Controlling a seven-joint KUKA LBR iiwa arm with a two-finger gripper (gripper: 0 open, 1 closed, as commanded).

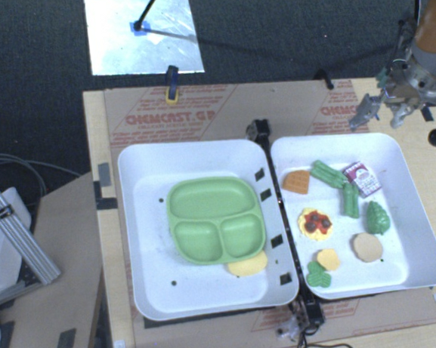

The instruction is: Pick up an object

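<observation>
My gripper point(382, 111) hangs open above the far edge of the right bin point(413, 190), with nothing between its fingers. Below it in that bin lie several toy foods: an orange wedge point(296, 182), two green bean pods point(328, 173), a purple-and-white packet point(361, 179), a small pizza point(316, 224), a dark green vegetable point(377, 218), a tan cookie point(368, 247), a yellow-orange piece point(328, 259) and a small green piece point(318, 276). The packet is the item closest to the gripper.
The left bin point(142, 214) holds a green divided plate point(216, 219) with a yellow piece point(247, 265) at its near edge. Black clips point(259, 129) join the bins along the middle wall. A metal post point(10, 225) stands at the far left.
</observation>
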